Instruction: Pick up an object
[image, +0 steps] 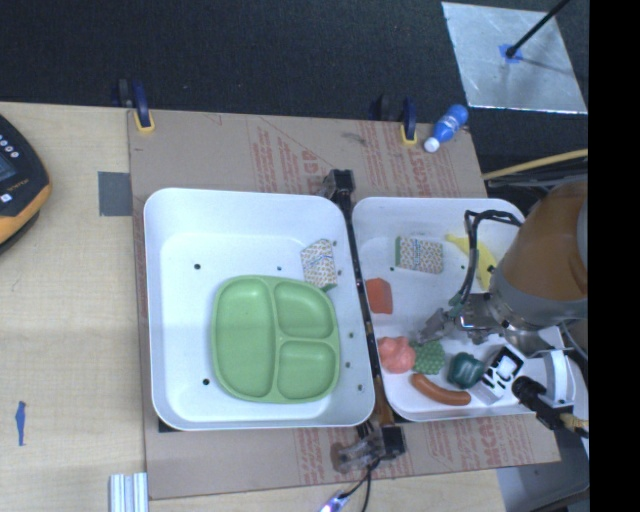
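the gripper (440, 327) is down inside the right bin (400, 215), and whether it is released or clenched cannot be told from the camera view; nothing is seen held in it. candidate objects lie close around it: a green leafy piece (429, 357) just below the gripper, a pink lump (396, 354) to the lower left of the gripper, a red-orange sausage (440, 391) further below the gripper, and a dark green round item (465, 371) to its lower right. for a sound pick, choose one item only, preferably the green leafy piece nearest the gripper, centre over it, and descend vertically. avoid catching the neighbouring pink lump, since the two appear to touch.
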